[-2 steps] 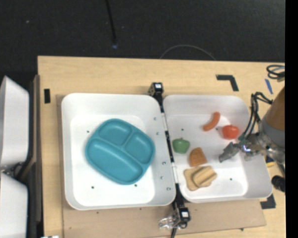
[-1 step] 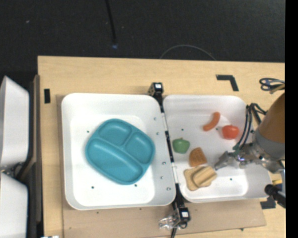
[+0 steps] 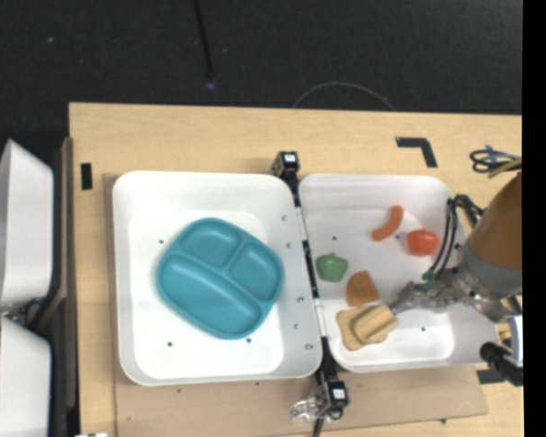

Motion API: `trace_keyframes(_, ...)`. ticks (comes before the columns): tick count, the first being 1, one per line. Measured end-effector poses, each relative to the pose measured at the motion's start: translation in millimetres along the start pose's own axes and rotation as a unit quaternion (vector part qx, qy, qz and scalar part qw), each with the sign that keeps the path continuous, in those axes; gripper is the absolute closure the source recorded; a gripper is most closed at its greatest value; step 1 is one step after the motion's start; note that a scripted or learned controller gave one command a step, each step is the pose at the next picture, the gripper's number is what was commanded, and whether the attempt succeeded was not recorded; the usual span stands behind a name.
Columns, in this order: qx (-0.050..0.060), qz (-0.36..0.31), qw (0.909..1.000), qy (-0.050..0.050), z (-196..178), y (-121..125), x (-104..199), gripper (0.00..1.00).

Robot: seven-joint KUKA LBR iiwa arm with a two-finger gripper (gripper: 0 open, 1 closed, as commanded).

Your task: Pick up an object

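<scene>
The gripper (image 3: 393, 309) is clamping a tan block (image 3: 371, 321), lying left-right. Sharing the right bin (image 3: 437, 349): one carrot (image 3: 388, 224), one tomato (image 3: 422, 241).

A teal divided plate (image 3: 220, 277) is lying in the middle of the left bin (image 3: 136, 353), and the right bin (image 3: 346, 189) is sitting just beside it on the tan bench (image 3: 182, 135). Black clips (image 3: 286, 162) are sitting at the far end of the seam between the bins, with another clamp (image 3: 331, 395) at the near end. A pair of scissors (image 3: 493, 159) is lying at the far right of the bench, near a black L-shaped mark (image 3: 419, 148).
</scene>
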State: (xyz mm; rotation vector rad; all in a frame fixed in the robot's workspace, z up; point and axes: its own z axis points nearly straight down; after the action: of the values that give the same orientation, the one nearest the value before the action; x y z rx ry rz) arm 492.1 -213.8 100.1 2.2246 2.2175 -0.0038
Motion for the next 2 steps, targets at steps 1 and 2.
trace_keyframes(1,-0.003,0.001,1.0,0.0,-11.8,1.6,-0.2,1.0)
trace_keyframes(2,-0.004,-0.003,1.0,0.0,-73.1,-1.2,3.7,1.0)
